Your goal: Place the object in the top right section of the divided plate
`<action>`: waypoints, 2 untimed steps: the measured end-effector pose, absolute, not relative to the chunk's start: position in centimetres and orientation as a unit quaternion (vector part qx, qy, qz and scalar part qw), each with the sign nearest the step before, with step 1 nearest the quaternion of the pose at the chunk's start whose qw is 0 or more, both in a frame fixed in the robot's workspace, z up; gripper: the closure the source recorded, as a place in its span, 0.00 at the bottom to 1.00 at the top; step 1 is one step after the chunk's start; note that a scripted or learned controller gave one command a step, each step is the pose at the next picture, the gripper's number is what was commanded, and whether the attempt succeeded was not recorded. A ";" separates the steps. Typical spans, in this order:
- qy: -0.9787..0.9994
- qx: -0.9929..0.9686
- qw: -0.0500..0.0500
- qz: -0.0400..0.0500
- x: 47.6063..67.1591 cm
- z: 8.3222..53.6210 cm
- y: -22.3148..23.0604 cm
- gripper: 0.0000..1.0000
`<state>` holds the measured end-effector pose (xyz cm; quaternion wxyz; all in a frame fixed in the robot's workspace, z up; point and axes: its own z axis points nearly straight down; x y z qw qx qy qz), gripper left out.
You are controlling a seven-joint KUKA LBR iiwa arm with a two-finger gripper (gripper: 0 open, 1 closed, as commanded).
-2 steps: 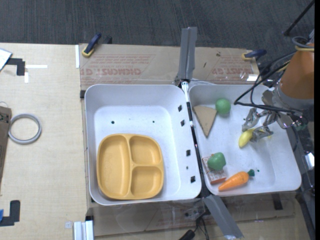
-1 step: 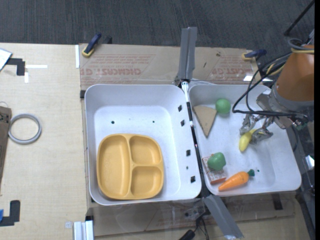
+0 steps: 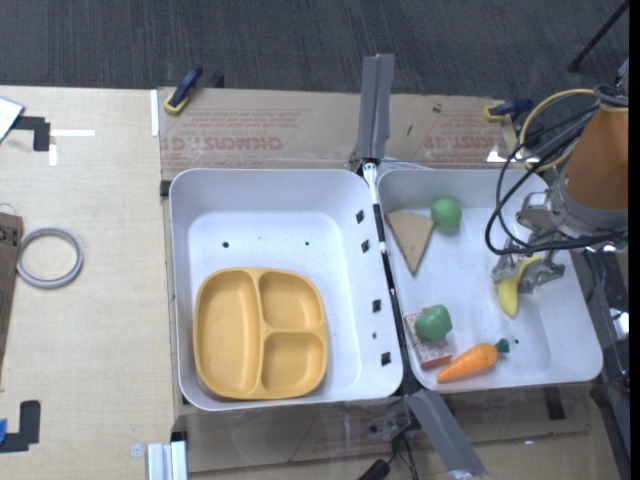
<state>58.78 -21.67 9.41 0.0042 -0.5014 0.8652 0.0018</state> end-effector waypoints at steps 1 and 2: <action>0.789 -0.615 0.003 0.001 57.4 9.4 -21.9 1.00; 0.659 -0.752 0.003 0.000 56.9 9.2 -22.0 1.00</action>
